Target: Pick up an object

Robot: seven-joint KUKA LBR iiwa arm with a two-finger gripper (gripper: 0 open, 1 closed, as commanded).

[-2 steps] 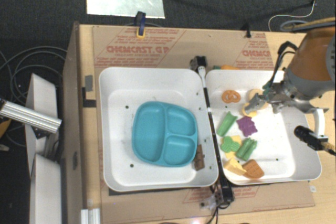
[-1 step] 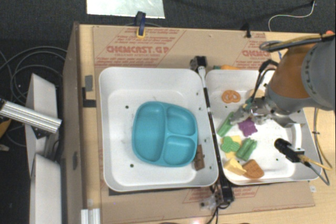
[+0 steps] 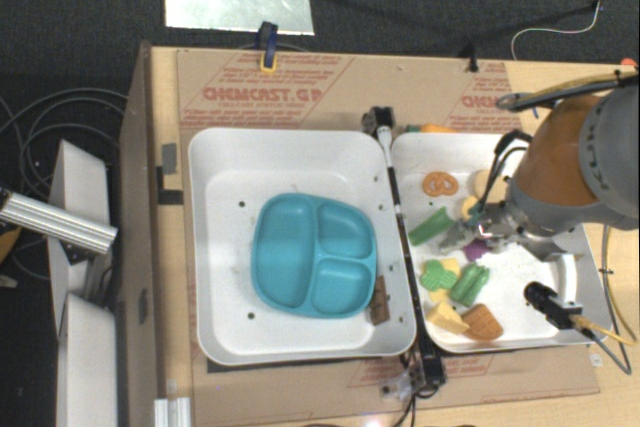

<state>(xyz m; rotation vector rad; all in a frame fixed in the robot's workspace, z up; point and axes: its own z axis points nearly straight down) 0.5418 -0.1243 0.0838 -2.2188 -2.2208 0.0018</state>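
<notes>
The likeliest target is the pile of small toy foods in the right bin (image 3: 560, 335): a green piece (image 3: 432, 225) near the divider, a round pretzel-like piece (image 3: 438, 183) above it, a purple bit (image 3: 476, 250), a second green piece (image 3: 468, 283) and an orange wedge (image 3: 483, 323) lower down. The end effector (image 3: 478, 233) sits low among them, just beside the purple bit, probably descending for a grasp; I cannot tell how it is set or whether it holds anything. The left bin (image 3: 215, 215) carries a blue divided plate (image 3: 315, 255), apart from the clutter. Both bins rest on the table (image 3: 300, 90).
</notes>
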